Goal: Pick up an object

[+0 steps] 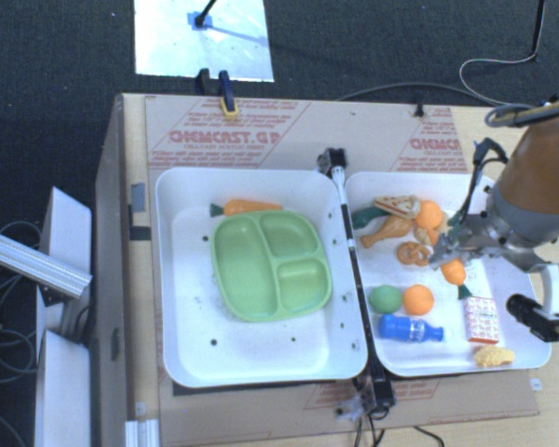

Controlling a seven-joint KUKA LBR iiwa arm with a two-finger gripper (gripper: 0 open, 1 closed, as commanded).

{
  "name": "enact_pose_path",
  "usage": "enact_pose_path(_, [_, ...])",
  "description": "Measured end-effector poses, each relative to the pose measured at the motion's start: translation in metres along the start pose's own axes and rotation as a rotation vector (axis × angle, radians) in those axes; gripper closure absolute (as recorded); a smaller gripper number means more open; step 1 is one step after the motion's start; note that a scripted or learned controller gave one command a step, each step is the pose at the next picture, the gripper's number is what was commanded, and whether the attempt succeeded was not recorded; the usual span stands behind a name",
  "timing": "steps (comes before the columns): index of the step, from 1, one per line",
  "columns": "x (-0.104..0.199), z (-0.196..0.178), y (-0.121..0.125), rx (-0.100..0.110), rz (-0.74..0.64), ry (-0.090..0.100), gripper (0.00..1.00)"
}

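Lying beside claw (444,254): orange ball (455,272)

In the right bin (382,357) toys crowd the upper middle and lower edge, with the arm (540,189) overhanging its right side, while the left bin (191,343) has bare floor along its left and lower edges around the green tray (270,264).

Tool (447,253) low in right bin (522,366), touching small orange fruit (455,272); green divided plate (271,264) in left bin (191,343).
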State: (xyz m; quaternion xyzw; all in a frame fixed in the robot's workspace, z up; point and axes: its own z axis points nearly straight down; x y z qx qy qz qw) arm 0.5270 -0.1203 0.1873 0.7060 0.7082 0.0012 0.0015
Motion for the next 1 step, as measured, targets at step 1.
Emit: enact_pose_path(1, [0.0435,-0.0603,0.0257,0.000,-0.001,0.001,1.00])
